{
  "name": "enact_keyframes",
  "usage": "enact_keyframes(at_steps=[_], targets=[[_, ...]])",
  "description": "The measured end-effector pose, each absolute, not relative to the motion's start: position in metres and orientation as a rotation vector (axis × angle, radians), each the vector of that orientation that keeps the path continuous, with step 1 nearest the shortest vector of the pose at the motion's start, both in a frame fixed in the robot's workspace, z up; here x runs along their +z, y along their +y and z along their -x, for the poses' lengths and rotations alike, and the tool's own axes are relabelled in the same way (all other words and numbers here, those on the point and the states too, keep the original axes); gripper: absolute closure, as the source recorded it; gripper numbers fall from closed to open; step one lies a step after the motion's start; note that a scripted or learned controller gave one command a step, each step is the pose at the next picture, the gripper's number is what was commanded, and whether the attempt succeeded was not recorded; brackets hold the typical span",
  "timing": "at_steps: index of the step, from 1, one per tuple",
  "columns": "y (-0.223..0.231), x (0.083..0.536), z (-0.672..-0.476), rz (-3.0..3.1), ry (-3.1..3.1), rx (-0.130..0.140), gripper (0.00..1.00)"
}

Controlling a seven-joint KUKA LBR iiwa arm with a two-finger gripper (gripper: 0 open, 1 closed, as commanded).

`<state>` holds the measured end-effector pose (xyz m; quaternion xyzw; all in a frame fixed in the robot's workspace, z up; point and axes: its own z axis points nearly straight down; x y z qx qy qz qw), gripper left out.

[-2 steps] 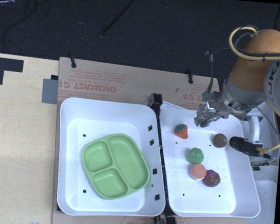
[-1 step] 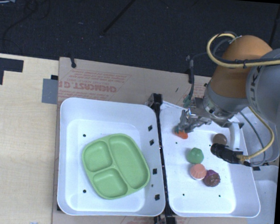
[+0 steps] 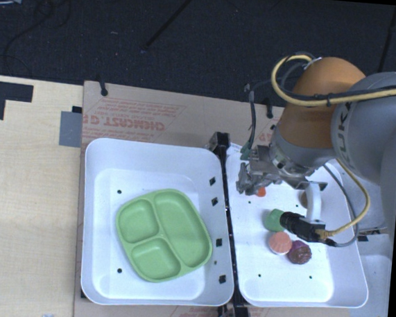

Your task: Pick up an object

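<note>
Partly hidden, tool (image 3: 251, 186), small orange object (image 3: 261, 192) beneath.

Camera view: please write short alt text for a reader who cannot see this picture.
A grey robot arm with an orange band reaches from the right, its gripper low over the right white bin, near a green, a pink and a dark red object. The left white bin holds a green divided plate.
</note>
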<state>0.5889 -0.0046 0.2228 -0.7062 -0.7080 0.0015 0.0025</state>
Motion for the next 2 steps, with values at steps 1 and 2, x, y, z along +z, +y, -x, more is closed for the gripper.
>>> enact_keyframes(at_steps=[1, 2], targets=[[0.034, 0.225, -0.569, 2.214, -2.221, 0.005, 1.00], [0.091, 0.230, -0.546, 2.212, -2.223, 0.004, 1.00]])
